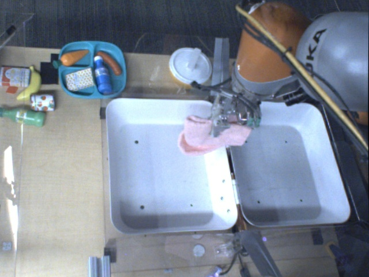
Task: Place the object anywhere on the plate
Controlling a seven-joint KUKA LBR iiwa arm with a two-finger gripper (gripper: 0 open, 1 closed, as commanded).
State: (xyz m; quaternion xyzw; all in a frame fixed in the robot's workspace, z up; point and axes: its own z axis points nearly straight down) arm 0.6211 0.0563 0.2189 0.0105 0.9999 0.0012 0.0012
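1. Wooden bench point(57, 172) bears two shallow white bins point(167, 172) at frame centre.
2. Gripper point(222, 120) hangs over their shared rim, fingers pinched on a limp pink cloth point(202, 138), lifted for carrying.
3. Teal divided plate point(118, 74) waits upper left.

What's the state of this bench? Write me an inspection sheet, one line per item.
Surface: left bin and right bin, both white, on a wooden bench.
Job's things: pink cloth bunched over the wall the bins share; teal plate beyond the left bin, already holding toy food.
Clutter: white lidded cup; banana, can and green bottle at the far left.
Grippers: gripper directly over the cloth; grasp unclear.
Cables: tan cable slanting across the arm.
Surroundings: dark floor behind the bench.
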